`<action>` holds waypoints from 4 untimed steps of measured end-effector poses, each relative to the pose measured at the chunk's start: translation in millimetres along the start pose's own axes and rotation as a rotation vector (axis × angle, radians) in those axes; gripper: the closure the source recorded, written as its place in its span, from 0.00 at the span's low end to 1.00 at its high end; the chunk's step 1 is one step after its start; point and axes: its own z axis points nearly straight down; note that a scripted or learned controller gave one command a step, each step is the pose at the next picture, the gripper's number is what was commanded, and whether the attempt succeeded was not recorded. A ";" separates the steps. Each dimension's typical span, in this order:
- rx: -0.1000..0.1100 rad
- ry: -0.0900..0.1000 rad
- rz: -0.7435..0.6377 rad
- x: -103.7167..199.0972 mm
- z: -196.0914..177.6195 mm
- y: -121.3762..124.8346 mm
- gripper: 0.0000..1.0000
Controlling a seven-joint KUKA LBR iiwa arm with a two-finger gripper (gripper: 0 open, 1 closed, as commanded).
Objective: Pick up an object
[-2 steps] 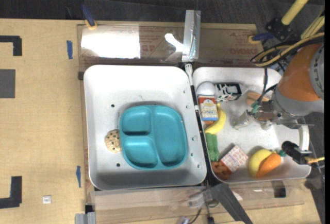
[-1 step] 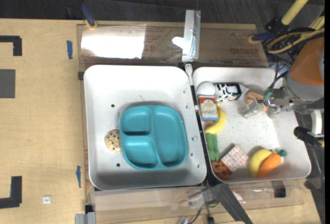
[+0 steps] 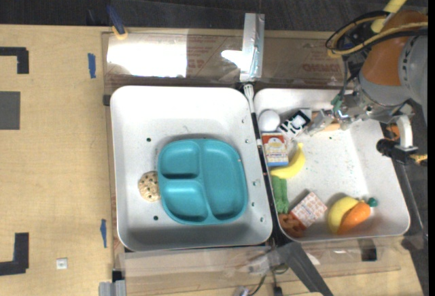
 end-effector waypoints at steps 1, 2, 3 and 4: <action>-0.004 -0.007 -0.140 45.7 -53.9 20.0 0.00; 0.008 -0.006 -0.286 8.4 3.3 26.9 0.00; 0.006 -0.007 -0.289 9.5 -6.2 27.8 1.00; 0.000 -0.001 -0.091 50.1 6.0 35.8 1.00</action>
